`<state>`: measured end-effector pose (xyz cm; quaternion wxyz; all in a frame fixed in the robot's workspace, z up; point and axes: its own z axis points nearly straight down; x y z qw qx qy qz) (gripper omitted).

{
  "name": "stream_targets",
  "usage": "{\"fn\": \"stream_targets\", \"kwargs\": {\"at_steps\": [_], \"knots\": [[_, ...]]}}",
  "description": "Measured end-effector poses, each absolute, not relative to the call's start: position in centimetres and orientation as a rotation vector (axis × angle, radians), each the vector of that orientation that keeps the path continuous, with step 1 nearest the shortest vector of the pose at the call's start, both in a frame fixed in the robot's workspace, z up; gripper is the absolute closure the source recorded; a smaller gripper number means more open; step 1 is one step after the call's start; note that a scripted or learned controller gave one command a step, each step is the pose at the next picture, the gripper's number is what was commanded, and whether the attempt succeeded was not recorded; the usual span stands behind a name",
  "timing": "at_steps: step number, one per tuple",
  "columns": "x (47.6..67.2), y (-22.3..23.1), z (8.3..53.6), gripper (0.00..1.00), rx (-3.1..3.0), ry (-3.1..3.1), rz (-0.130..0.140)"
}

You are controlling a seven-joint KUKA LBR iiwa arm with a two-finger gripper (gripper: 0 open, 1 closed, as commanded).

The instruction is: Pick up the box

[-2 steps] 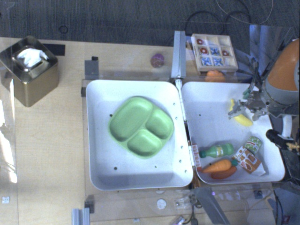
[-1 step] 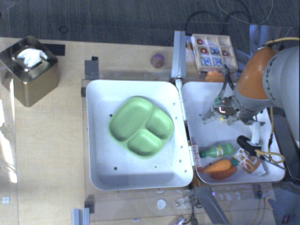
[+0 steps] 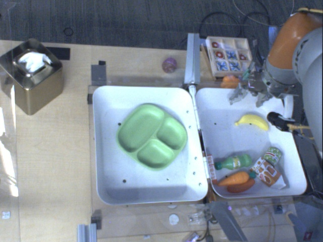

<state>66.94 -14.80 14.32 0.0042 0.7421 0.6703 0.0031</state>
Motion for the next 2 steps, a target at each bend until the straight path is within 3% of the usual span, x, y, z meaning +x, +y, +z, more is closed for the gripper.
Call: {"fn": "stream_targets", "kwargs": {"at_steps": [1,2], "knots": [[64.0,-11.3,8.9,0.0,2.252,2.183,0.008],[62.9,-8.7,8.8,0.0,2.349,2.074,0.012]]}}
